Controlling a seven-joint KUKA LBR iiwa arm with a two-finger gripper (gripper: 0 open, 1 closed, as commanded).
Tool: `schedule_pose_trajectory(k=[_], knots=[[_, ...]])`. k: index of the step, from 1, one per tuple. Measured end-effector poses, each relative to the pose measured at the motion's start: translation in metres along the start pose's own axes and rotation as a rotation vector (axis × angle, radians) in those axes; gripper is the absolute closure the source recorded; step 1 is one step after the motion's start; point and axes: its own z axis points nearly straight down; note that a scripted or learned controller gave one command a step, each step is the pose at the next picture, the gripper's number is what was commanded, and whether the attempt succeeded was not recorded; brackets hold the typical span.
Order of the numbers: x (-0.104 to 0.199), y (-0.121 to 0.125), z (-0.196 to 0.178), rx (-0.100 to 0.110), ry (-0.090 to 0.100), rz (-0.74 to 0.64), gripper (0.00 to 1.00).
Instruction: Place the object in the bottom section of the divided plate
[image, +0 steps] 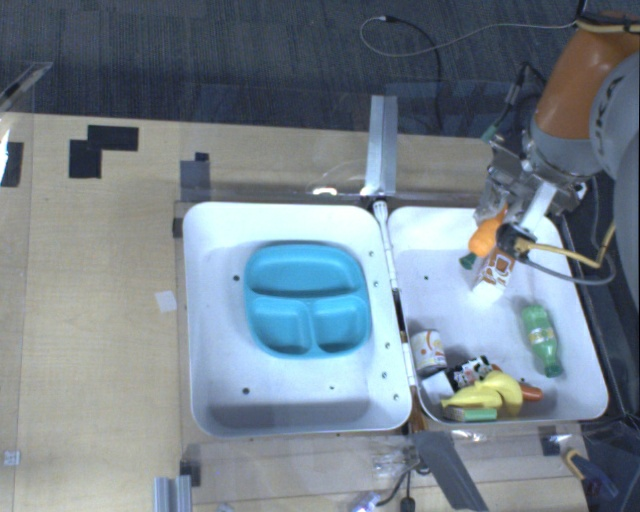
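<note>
Orange object (484, 240) over right bin (432, 238), blue divided plate (300, 270) left, can (429, 349) label unreadable

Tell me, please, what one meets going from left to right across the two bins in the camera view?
Blue plastic divided plate → small white can with an orange label → yellow toy banana → green plastic bottle.

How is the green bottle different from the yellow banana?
The green bottle is straight, but the yellow banana is curved. The green bottle lies by itself, while the yellow banana is crowded against other things at the front. Both lie in the right bin.
</note>
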Motion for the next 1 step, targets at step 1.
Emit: schedule_pose_trajectory(k=[1], knots=[[0.0608,-0.0564,0.0111,0.002,0.001,-0.055,1.0]])
